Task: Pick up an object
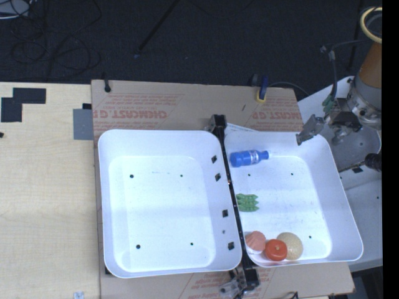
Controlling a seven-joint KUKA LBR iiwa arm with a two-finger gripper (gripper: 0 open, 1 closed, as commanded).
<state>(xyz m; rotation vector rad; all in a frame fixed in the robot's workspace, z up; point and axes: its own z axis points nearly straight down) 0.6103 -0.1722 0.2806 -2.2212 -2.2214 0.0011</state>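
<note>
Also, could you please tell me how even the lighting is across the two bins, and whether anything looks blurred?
Camera view: the left bin has shaded walls around a brighter floor; the right bin is evenly bright; the blue bottle and the gripper look soft-edged; the background is dark.

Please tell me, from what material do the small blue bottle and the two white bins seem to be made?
The small blue bottle, lying in the right bin, looks like glossy plastic: it shows a bright highlight, and its cap end is paler. The two shallow white bins look like smooth moulded plastic, with rounded corners and a soft sheen; thin enamelled metal cannot be ruled out.
</note>
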